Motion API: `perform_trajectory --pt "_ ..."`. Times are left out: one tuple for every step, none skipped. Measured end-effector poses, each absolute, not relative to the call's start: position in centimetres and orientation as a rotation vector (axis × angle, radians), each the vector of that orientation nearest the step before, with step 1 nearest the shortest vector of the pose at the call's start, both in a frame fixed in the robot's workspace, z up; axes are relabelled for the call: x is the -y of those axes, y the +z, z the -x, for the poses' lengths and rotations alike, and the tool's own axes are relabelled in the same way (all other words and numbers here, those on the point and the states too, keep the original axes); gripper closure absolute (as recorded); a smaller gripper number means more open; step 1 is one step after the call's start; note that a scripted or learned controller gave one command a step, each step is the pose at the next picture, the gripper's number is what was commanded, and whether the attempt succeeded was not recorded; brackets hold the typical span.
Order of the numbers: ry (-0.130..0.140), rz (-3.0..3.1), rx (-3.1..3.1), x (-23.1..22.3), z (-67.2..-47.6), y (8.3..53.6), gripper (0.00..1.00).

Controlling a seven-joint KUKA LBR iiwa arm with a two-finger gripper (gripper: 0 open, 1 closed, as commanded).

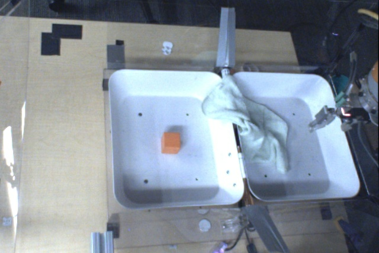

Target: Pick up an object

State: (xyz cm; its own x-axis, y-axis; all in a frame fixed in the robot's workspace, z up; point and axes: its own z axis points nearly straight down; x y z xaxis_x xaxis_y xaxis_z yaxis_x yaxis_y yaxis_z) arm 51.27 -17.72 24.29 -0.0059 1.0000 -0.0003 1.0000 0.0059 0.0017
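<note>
An orange cube (171, 143) sits on the floor of the left bin (127, 127), a little left of its middle. A pale crumpled cloth (254, 124) lies draped over the wall between the two bins, with most of it in the right bin (308, 181). My gripper (323, 118) hangs at the right bin's right edge, well to the right of the cloth and far from the cube. Nothing shows in its grasp.
A grey metal post (227, 38) stands behind the bins at their joint. Cables and the arm's body (358, 98) crowd the right side. The wooden bench (59, 127) stretches to the left of the bins, with black markers (59, 37) at its back.
</note>
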Motion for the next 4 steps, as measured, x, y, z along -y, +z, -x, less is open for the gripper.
perform_trajectory --pt "0.006 -2.133 -2.299 19.3 -55.9 9.6 0.00" --pt "0.010 -2.129 -2.298 19.3 -56.0 10.7 1.00" --pt "0.005 -1.868 -2.519 15.2 -63.2 15.5 1.00" --pt "0.004 -1.802 -2.565 14.5 -67.1 16.7 1.00"
